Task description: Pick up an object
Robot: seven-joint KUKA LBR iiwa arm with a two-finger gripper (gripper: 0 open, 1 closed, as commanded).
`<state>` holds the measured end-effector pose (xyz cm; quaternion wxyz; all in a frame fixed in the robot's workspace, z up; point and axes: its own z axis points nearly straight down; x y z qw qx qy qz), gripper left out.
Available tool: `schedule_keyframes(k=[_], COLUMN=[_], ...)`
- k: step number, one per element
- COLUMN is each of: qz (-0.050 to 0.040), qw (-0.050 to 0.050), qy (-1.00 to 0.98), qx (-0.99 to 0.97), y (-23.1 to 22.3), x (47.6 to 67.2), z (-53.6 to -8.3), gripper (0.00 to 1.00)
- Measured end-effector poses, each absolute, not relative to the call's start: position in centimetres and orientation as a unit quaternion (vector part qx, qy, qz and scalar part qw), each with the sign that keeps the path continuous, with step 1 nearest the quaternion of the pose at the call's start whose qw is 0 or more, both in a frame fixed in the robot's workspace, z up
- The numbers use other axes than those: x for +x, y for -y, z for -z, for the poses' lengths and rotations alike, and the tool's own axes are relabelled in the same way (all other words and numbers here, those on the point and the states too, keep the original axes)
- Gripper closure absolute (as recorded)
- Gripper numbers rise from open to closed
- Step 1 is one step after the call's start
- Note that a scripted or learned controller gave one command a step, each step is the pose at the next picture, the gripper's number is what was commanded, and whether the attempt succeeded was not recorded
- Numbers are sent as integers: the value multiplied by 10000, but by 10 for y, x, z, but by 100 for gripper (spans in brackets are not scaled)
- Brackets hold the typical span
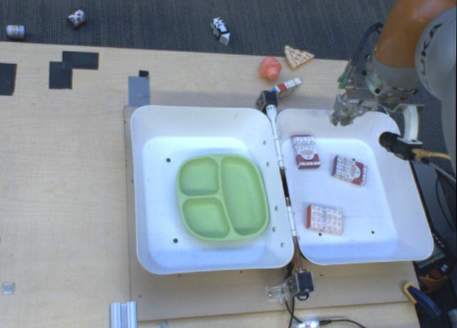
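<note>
Three small red-and-white packets lie in the right bin (400, 244): one (305, 152) at its upper left, one (348, 170) near the middle, one (325, 219) lower down. My gripper (345, 114) hangs over the bin's far rim, above and apart from the packets, with nothing seen in it. The grey arm with its orange band (410, 23) rises behind it at the top right.
The left bin (153, 198) holds a green three-compartment plate (223, 196). Beyond the bins lie a red ball (270, 68), a pizza-slice toy (298, 56) and a small marker-like item (288, 86). Small bits lie scattered on the dark floor.
</note>
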<state>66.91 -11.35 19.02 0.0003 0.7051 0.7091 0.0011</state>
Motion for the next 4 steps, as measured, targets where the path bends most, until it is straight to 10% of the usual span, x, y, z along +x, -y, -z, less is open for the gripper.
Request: schedule_keyframes(k=[2, 3, 4], qz=[-14, -13, -7], qw=[34, 14, 13], qy=[-7081, -7087, -7086], qx=[7061, 7055, 7056], y=[204, 135, 181], x=[669, 572, 669], z=[-268, -267, -214], gripper=[100, 100, 100])
